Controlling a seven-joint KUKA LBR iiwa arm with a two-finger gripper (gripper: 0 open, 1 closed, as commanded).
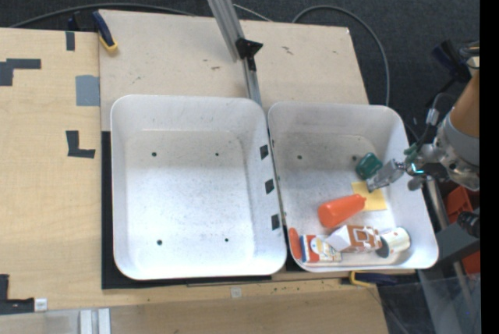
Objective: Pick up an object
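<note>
Right now my grey arm reaches over the right white bin's [337, 112] far rim, gripper [383, 175] low beside a small dark-green rounded object [367, 165]; whether anything is clamped, I cannot tell. An orange cone-shaped object [341, 209] lies near, partly over a flat yellow square [374, 198]. Open floor stretches toward the left white bin [187, 184].

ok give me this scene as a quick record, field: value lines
left bin: bare white floor with dark specks
right bin: holds the objects
objects: orange piece, yellow piece, green object, white printed tube
claw: over right bin, at the green object and yellow piece
holding anything: nothing visibly between fingers
</note>
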